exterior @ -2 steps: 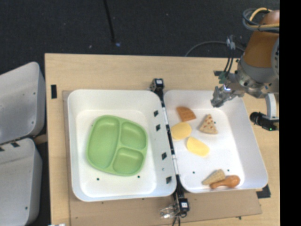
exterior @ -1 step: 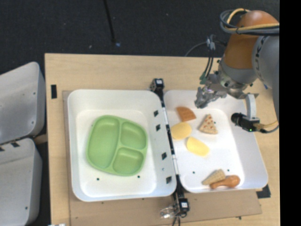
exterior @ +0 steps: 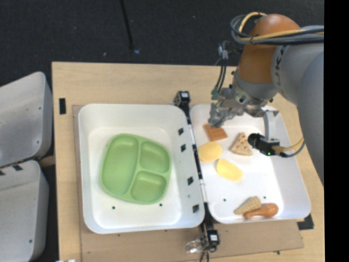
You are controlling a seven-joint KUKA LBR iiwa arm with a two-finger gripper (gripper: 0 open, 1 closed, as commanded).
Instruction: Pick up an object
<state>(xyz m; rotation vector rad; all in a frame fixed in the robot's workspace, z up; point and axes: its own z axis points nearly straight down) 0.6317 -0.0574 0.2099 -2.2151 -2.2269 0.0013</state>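
Observation:
The right bin holds several food pieces. An orange-brown square piece lies near its back left corner. My gripper hangs straight over that piece, its tips just at the piece's far edge. A tan wedge lies to the right. Two yellow pieces lie in the middle. A tan slice and an orange sausage-like piece lie at the front.
The left bin holds a green divided plate. A raised divider with black clips runs between the bins. A black cable connector from the arm hangs over the right bin.

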